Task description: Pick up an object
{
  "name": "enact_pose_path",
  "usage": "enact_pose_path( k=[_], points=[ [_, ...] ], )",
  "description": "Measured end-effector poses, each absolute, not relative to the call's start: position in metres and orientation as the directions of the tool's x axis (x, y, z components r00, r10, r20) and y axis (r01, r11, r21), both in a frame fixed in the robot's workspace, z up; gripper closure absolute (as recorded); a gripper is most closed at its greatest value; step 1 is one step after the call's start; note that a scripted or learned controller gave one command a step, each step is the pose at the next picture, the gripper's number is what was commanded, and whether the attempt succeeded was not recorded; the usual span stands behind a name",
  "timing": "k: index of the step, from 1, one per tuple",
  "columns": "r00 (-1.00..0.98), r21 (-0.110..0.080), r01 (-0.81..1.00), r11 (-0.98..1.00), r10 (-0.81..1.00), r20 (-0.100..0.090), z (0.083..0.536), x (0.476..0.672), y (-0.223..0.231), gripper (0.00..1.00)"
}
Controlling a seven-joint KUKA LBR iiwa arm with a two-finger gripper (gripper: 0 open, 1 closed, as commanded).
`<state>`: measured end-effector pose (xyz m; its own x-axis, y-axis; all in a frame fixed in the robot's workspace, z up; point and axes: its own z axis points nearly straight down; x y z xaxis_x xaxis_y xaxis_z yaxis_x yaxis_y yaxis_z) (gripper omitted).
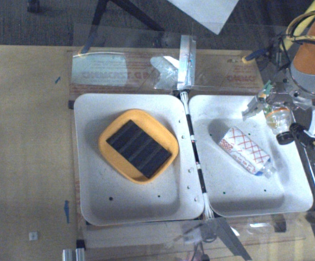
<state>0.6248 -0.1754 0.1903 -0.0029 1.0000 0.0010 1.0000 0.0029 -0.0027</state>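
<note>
Bench (pixel 27 145): bare wood at the near edge, carrying two white bins side by side.
Left bin (pixel 92 194): holds one thing, a yellow tray.
Tray (pixel 138 145): yellow rim, dark ribbed inset; lies flat and skewed near the bin's middle, well apart from the arm.
Right bin (pixel 244 197): holds a packet, with the arm over its far right corner.
Packet (pixel 244 150): white with red lattice print, clear crinkled end; lies flat, slantwise at the bin's middle, free of the walls, so a fair candidate for the pick by my judgement.
Gripper (pixel 274 113): hangs at the right bin's far right corner, near the packet but apart from it.
Jaws: how far they stand apart I cannot tell; something pale and clear shows at the tip, but whether it is held I cannot tell.
Task state: nothing plainly lifted yet.
</note>
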Motion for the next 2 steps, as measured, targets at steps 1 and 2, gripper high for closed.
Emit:
enact_pose_path(
  k=[1,2],
  points=[
    [-0.113,0.029,0.993,0.114,0.993,-0.011,0.140,0.625,-0.166,0.00],
    [-0.219,0.003,0.976,0.219,0.976,-0.002,0.113,0.614,-0.152,0.00]
  ],
)
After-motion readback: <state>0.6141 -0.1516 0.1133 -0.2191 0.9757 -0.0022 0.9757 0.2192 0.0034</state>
